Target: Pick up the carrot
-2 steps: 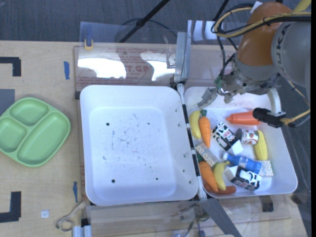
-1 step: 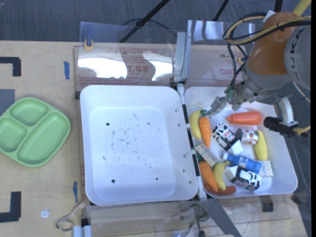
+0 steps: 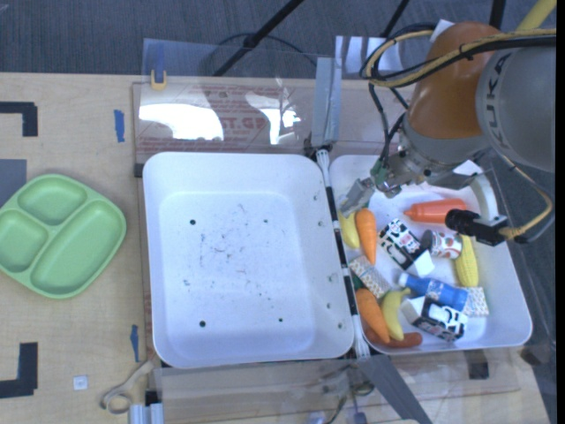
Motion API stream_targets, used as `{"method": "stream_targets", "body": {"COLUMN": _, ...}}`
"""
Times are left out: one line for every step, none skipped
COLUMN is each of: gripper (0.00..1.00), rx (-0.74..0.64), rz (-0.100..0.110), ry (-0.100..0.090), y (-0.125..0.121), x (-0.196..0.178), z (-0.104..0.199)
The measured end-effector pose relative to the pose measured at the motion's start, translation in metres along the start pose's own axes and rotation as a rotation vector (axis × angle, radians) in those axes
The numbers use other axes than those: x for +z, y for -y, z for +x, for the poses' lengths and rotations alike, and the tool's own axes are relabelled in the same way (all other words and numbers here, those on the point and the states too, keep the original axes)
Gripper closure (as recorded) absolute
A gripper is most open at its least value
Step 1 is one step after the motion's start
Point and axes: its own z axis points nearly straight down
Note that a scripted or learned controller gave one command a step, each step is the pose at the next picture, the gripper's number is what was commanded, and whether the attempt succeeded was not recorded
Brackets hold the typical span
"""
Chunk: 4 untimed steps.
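Claw (image 3: 364,193): mine, hovering at the right bin's (image 3: 516,321) upper left; grip state I cannot tell
Carrot (image 3: 365,234): just below, beside a banana (image 3: 350,230)
Approach: descend straight, straddling only the orange body

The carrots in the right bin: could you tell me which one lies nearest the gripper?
The upper carrot, lying just below the gripper beside the bin's left wall. The lower carrot sits at the near end of the right bin, far from it.
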Motion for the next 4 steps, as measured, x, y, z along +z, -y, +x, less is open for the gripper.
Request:
{"method": "stream_targets", "body": {"gripper": 0.0, "rx": -0.011, "rz": -0.003, "ry": 0.003, "y": 0.006, "x": 0.0, "z": -0.038}}
{"method": "stream_targets", "body": {"gripper": 0.0, "rx": -0.224, "rz": -0.002, "ry": 0.001, "y": -0.006, "x": 0.0, "z": -0.007}}
{"method": "stream_targets", "body": {"gripper": 0.0, "rx": -0.287, "rz": -0.005, "ry": 0.004, "y": -0.016, "x": -0.001, "z": -0.03}}
{"method": "stream_targets", "body": {"gripper": 1.0, "rx": -0.287, "rz": -0.011, "ry": 0.007, "y": -0.017, "x": -0.012, "z": -0.03}}
